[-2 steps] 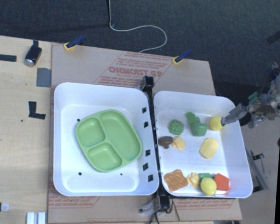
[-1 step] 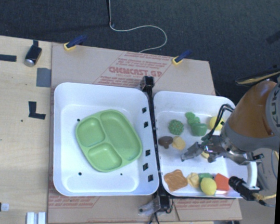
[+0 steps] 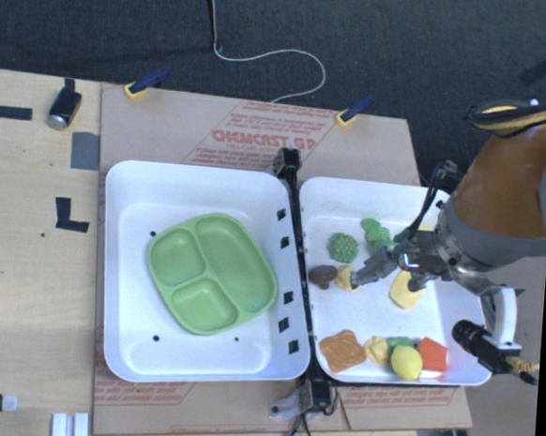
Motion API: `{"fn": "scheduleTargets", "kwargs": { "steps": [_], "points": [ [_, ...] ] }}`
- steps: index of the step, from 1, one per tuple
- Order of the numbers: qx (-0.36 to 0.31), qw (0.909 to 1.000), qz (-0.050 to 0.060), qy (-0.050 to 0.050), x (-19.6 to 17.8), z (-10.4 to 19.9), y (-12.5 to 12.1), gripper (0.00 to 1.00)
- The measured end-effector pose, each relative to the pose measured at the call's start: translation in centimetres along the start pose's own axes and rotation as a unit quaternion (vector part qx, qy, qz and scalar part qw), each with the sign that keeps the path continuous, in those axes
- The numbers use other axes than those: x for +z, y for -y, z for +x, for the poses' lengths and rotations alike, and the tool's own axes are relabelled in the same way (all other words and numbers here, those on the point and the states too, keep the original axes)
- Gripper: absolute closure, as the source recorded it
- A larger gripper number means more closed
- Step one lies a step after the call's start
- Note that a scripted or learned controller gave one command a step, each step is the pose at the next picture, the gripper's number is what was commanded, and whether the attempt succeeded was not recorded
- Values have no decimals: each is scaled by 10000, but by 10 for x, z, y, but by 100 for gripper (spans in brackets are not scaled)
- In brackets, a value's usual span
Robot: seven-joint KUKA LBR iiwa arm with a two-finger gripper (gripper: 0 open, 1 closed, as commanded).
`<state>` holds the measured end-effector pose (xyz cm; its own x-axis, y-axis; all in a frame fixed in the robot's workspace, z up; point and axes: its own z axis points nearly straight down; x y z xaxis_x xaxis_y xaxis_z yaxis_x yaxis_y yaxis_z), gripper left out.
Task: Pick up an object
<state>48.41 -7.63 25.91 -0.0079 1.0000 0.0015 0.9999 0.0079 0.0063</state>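
Note:
My gripper [image 3: 372, 271] hangs low over the right bin [image 3: 335, 200], reaching in from the right. Its tip is just right of a small yellow piece [image 3: 345, 280] and a brown piece [image 3: 322, 275]. A green broccoli-like toy [image 3: 343, 247] and a darker green leafy piece [image 3: 377, 233] lie just behind it. A pale yellow object [image 3: 405, 292] sits under the wrist. Nothing visibly sits in the gripper.
Along the right bin's front lie a toast slice [image 3: 342, 350], a yellow lemon [image 3: 406, 363], a red block [image 3: 433, 355] and a small green piece [image 3: 400, 343]. The left bin [image 3: 125, 248] holds a green divided plate [image 3: 212, 272]. A black divider [image 3: 293, 261] separates the bins.

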Motion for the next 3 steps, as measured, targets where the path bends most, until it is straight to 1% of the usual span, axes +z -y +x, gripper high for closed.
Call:
{"fn": "scheduleTargets", "kwargs": {
  "steps": [1, 2, 3],
  "points": [
    [29, 10000, 48, 6, -4, -3, 1, 100],
    [75, 9999, 88, 14, 95, -79, 5, 100],
    [-23, 10000, -34, -5, -47, 16, -2, 100]
  ]
}}
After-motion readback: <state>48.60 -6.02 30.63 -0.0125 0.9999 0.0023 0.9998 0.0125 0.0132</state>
